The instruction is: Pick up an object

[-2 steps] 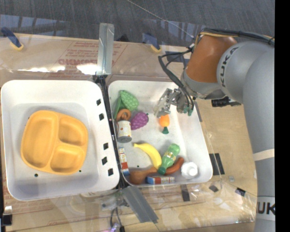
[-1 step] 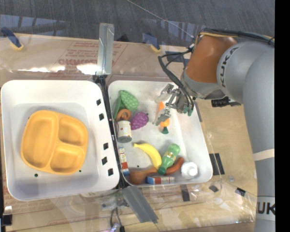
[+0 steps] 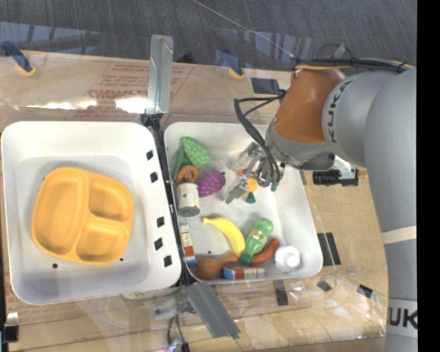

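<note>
My gripper (image 3: 249,179) hangs low over the upper middle of the right bin (image 3: 302,204), at the end of the grey arm with its orange band (image 3: 302,112). A small orange piece (image 3: 251,185) shows right at the gripper's tip, and whether it is held is unclear. Just left of the gripper lies a purple bunch of grapes (image 3: 213,183). Nearby are a green textured toy (image 3: 194,152), a small can (image 3: 188,199), a yellow banana (image 3: 227,233) and a green bottle (image 3: 258,235).
A yellow sectioned plate (image 3: 83,215) lies in the left bin (image 3: 18,160). Along the right bin's near wall sit a brown sausage-like toy (image 3: 213,266), a marker (image 3: 242,273) and a white cap (image 3: 287,257). A brown ring (image 3: 187,173) rests by the divider.
</note>
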Controlling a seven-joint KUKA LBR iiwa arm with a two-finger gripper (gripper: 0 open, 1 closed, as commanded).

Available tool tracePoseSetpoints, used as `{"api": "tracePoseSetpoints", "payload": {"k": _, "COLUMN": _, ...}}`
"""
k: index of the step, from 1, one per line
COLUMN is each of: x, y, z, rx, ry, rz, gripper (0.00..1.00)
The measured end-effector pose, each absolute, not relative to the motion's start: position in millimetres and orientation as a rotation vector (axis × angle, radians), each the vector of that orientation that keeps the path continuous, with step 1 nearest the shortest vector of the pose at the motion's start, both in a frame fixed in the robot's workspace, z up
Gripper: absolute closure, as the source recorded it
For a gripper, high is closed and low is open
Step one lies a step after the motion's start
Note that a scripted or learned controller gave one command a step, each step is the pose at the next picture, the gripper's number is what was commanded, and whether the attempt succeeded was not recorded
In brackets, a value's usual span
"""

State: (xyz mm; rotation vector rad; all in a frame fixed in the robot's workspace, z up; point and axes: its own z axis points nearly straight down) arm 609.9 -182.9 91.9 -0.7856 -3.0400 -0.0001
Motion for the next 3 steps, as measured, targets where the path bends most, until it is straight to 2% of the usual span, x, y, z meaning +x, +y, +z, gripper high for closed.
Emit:
{"api": "tracePoseSetpoints", "payload": {"k": 1, "x": 582.2, "y": -174, "z": 92, "rx": -0.9, "ry": -3.008, "rz": 0.0, "gripper": 0.0}}
{"api": "tracePoseSetpoints", "payload": {"k": 2, "x": 481.8, "y": -141, "z": 95, "rx": -1.354, "ry": -2.853, "rz": -0.006, "gripper": 0.0}}
{"api": "tracePoseSetpoints", "payload": {"k": 3, "x": 564.7, "y": -165, "z": 92, "rx": -1.439, "ry": -2.793, "rz": 0.001, "gripper": 0.0}}
